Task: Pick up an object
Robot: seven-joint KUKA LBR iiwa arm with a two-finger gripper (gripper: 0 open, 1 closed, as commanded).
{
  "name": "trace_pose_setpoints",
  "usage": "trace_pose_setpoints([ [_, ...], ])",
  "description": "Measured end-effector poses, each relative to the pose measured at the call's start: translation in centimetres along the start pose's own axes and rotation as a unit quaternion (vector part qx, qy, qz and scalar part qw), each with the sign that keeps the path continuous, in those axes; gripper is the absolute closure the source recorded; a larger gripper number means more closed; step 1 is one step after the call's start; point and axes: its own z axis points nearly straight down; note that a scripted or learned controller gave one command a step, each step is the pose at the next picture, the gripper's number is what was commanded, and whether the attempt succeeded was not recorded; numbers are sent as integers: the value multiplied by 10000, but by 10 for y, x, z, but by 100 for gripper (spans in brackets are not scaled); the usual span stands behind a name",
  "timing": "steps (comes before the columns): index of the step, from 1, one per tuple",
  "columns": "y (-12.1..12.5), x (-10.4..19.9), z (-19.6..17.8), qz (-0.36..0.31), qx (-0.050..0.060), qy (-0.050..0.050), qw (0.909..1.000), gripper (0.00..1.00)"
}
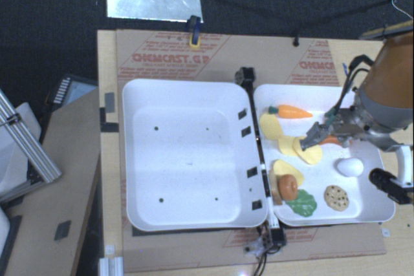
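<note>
The hand (315,137) hangs low in the right bin (375,203), over a yellow piece (309,153) just below the carrot (294,112). Whether it is apart or together I cannot tell. Best to descend straight and close squarely, clear of the carrot.

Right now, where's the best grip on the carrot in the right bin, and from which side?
Take the carrot across its thick orange middle, coming from above. It lies flat, roughly parallel to the bin's far wall, green tip toward the divider. Its near side sits close to a yellow piece, so finger room there looks tight.
</note>
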Motion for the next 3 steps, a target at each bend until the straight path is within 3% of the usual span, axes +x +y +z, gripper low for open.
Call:
trace_pose_setpoints([
  [1, -14, 66, -76, -6, -42, -3, 10000, 0],
  [2, -14, 125, -182, -4, -67, 0, 10000, 0],
  [3, -14, 122, -187, 5, -30, -17, 10000, 100],
])
